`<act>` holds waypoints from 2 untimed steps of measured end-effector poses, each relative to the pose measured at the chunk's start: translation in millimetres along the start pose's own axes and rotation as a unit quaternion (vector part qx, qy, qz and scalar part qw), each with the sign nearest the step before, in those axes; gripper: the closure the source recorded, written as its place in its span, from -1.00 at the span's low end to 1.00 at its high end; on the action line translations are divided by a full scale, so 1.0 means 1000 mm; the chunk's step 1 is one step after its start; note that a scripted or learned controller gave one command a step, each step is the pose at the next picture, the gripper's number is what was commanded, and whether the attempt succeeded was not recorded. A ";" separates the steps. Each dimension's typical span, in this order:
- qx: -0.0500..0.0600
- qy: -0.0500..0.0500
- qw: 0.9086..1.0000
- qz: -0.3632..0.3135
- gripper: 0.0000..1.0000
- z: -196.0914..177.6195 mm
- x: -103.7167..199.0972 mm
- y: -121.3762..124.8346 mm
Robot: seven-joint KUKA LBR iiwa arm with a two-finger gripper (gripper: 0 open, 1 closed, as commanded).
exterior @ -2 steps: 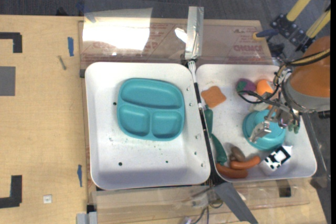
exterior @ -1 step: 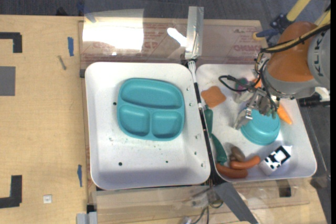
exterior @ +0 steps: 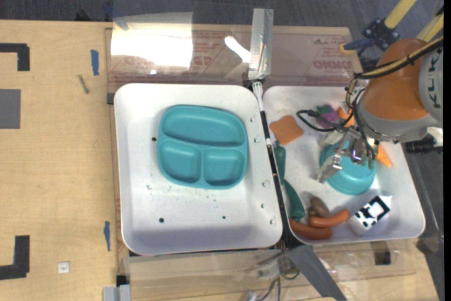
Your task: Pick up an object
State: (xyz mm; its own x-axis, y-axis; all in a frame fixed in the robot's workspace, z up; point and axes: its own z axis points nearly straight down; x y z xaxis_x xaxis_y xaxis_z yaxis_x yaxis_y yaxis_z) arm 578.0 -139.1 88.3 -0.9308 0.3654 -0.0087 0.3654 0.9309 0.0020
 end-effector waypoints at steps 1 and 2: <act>-0.001 -0.001 1.000 0.020 -1.00 0.000 -0.016 0.039; 0.000 0.000 0.998 0.065 -1.00 0.000 0.016 -0.005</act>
State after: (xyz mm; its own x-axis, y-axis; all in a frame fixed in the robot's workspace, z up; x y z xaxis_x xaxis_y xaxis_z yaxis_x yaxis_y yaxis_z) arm 561.3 -138.5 88.5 -0.8751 0.4838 -0.0083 0.4838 0.8752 0.0032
